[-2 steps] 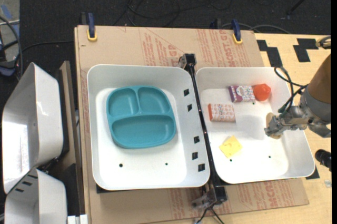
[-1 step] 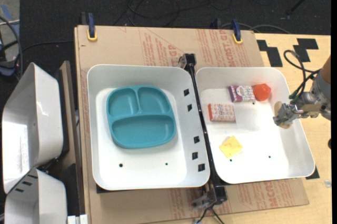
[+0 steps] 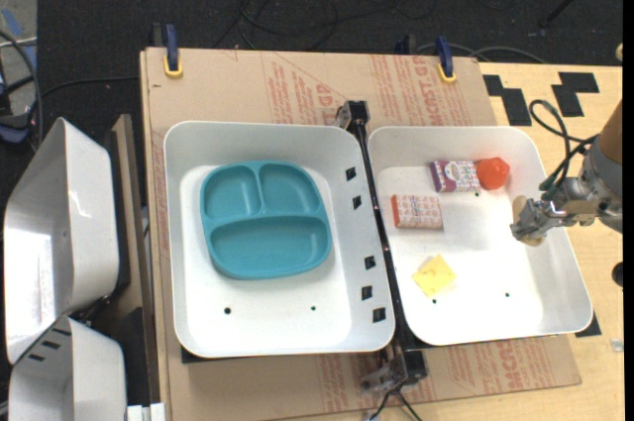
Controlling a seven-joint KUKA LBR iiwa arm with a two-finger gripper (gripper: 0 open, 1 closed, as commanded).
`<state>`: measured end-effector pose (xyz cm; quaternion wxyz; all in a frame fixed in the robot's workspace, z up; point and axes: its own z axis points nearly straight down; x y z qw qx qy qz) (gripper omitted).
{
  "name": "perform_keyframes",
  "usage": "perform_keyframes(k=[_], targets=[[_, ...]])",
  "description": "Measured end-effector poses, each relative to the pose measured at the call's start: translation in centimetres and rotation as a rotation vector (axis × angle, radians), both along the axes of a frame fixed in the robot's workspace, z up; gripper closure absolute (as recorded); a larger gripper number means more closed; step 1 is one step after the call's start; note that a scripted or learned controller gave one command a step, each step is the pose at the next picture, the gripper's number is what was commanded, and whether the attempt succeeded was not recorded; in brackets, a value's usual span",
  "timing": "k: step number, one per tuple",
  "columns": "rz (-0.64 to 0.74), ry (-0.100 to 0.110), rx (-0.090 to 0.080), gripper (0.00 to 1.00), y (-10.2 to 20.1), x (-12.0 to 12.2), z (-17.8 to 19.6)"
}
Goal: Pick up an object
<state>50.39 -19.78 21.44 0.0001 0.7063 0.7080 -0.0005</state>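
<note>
The right bin (image 3: 555,310) holds a purple carton (image 3: 454,175), a red-orange piece (image 3: 493,172) touching its right end, a pink and white packet (image 3: 417,211), and a yellow piece (image 3: 434,275) nearer the front. My gripper (image 3: 529,224) hangs over the bin's right side, to the right of the packet and below the red-orange piece. Nothing shows between its fingers.
The left bin (image 3: 188,310) holds a teal divided plate (image 3: 265,219). A black clip strip (image 3: 371,241) runs between the bins. White containers (image 3: 59,241) stand off the bench at the left. The bench's cardboard (image 3: 297,82) lies behind both bins.
</note>
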Motion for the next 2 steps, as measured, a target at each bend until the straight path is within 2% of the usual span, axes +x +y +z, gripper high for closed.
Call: perform_keyframes(k=[1,2], targets=[[0.006,-0.002,0.003,1.0,5.4,0.2,1.3],[0.005,0.001,0.003,1.0,10.3,0.2,0.5]])
